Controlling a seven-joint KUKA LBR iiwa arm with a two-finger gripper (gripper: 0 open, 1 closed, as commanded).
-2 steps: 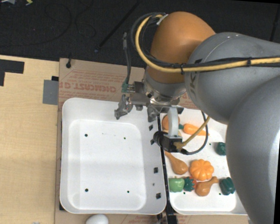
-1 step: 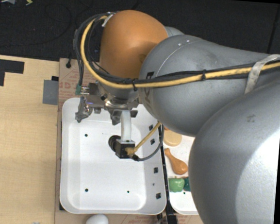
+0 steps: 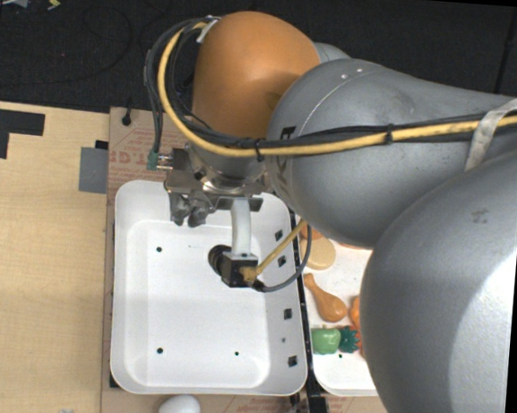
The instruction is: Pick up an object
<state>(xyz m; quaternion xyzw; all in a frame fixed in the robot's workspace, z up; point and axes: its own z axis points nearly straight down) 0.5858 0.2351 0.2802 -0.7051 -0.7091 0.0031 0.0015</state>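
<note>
The jaws hang low over the middle of the nearer white bin (image 3: 140,326), dark tips pointed at its floor, close to it or perhaps just touching. From where I stand the wrist block above them hides their gap, so I cannot tell how wide they stand. Nothing shows between them, and the white floor right around them looks bare, so I would not say they have hold of anything.

Above the jaws sits the orange band (image 3: 253,66), and a yellow cable (image 3: 382,135) loops round it and trails back along the grey arm (image 3: 406,169), which reaches in over the other bin (image 3: 351,385).

The things worth picking lie on the far side of the divider, to the right of the jaws in this view:
- a pale tan disc (image 3: 323,252), level with the jaws
- a brown drumstick-shaped piece (image 3: 324,299), just below the disc
- an orange piece (image 3: 355,310), half under the arm
- a green piece (image 3: 325,341), lowest of the four

They sit bunched at that bin's near edge, well apart from the jaws. A white egg (image 3: 179,410) rests outside both bins on the tabletop (image 3: 28,271), below the jaws past the bin's rim.

My guess is that the program has sent the jaws down on a spot with nothing to take, and the pick is not yet made
</note>
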